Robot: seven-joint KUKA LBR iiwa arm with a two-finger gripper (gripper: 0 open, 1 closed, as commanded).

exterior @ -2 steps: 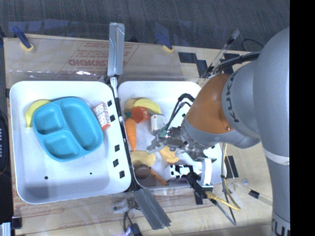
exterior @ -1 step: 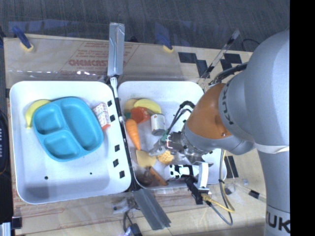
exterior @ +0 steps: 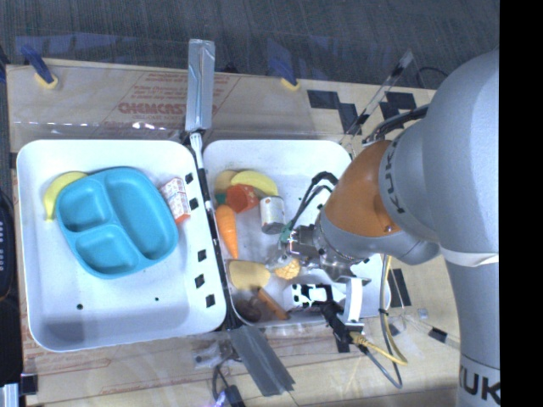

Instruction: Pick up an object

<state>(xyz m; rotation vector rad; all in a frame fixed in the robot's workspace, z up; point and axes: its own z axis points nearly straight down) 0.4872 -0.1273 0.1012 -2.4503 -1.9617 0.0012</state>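
My arm (exterior: 407, 193): grey with an orange band, reaching in from the right and hanging over the right bin (exterior: 254, 153).
My gripper (exterior: 293, 257): low over the near part of the right bin, just above a small yellow corn-like piece (exterior: 288, 270); my wrist hides the fingers, so I cannot tell how they stand.
Right bin contents: a carrot (exterior: 226, 230) along the left wall, a red piece (exterior: 241, 197) and a yellow banana (exterior: 254, 179) at the far side, a silver can (exterior: 271, 214) mid-bin, a pale yellow piece (exterior: 247, 272) and a brown item (exterior: 270, 305) at the near edge.
Left bin (exterior: 51, 329): a blue divided tray (exterior: 119, 220), a yellow banana-shaped item (exterior: 58, 187) under its far-left edge, and a small red-and-white carton (exterior: 176, 199) beside the dividing wall.
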